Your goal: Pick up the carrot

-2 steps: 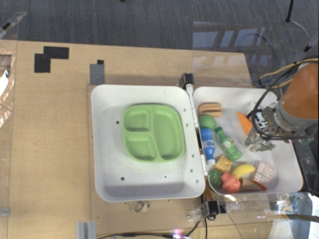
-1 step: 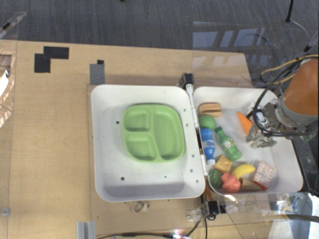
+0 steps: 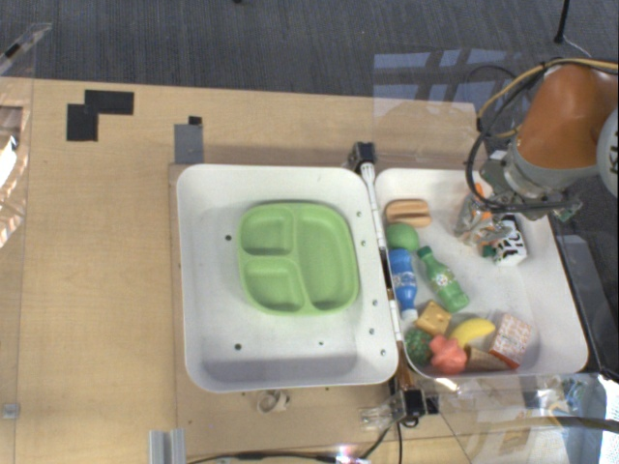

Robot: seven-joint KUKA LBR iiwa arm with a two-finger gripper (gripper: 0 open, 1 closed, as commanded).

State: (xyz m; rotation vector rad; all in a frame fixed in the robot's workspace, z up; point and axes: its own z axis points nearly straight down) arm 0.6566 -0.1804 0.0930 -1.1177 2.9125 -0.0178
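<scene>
I am hanging my gripper (image 3: 478, 224) low over the far right part of the right bin (image 3: 561, 288); whether it is released or clenched I cannot tell. Just beside me, at my 4 o'clock, a black-and-white cow-patterned toy (image 3: 511, 246) is lying. At my 7 o'clock a green bottle (image 3: 443, 279) is resting aslant, and at my 9 o'clock a bun (image 3: 407, 210) is sitting by the bin's wall. Further off, at my 6 o'clock, a banana (image 3: 474, 331) is lying among a heap of toy food. I cannot pick out the carrot (image 3: 489, 360) for sure: the likeliest piece is the orange-brown one just past the banana, against the bin's near wall, well apart from me. Farthest, at my 9 o'clock, a green divided plate (image 3: 295, 258) is sitting in the left bin (image 3: 208, 288).
</scene>
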